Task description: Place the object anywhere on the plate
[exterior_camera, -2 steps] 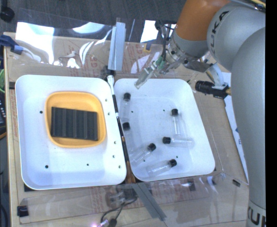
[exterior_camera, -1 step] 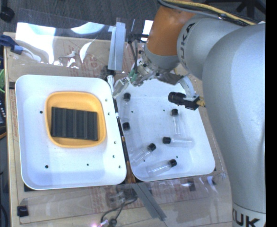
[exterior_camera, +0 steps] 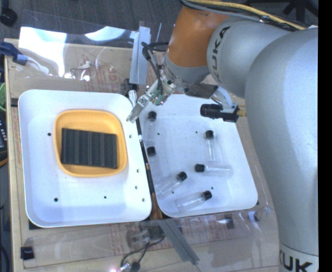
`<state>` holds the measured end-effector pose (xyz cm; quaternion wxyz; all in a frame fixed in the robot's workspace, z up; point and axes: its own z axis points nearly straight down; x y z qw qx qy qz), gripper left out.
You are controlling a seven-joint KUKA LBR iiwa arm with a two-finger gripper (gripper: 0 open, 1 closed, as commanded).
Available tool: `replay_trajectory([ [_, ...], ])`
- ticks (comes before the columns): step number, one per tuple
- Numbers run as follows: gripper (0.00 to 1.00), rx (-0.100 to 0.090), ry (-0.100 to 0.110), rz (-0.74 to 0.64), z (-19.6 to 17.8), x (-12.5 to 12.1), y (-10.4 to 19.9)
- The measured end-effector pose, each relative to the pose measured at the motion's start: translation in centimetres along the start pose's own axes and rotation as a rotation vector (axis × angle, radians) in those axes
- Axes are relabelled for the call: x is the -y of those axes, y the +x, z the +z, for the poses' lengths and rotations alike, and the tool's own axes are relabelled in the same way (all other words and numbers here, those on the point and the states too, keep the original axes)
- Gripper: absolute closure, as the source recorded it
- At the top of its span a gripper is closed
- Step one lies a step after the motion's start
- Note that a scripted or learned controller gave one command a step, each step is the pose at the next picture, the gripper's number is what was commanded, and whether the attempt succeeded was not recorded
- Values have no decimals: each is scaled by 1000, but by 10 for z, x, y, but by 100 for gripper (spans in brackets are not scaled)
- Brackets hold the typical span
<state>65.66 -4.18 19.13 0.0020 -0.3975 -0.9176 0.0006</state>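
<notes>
A yellow plate [exterior_camera: 89, 122] with a dark ribbed insert [exterior_camera: 90, 148] lies in the left white bin [exterior_camera: 41, 197]. Several clear tubes with black caps lie in the right white bin [exterior_camera: 234, 180], among them one [exterior_camera: 191, 199] near the front and one [exterior_camera: 170, 183] beside it. My gripper [exterior_camera: 136, 110] hangs over the divide between the two bins, just off the plate's upper right corner. A pale, translucent shape shows at its tip, and I cannot tell whether that is a tube or part of the gripper. A black cap [exterior_camera: 152, 116] sits just right of the tip.
The grey arm with its orange band [exterior_camera: 191, 35] covers the right bin's back right corner. More capped tubes [exterior_camera: 211, 146] [exterior_camera: 214, 169] lie mid-bin, and a lone cap [exterior_camera: 151, 151] sits by the left wall. Clear plastic sheeting [exterior_camera: 75, 44] lies behind the bins.
</notes>
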Motion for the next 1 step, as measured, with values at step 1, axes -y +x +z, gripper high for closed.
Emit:
replay_trajectory([
  [1, 0, 4, -2, -284, -26, -39, 58],
])
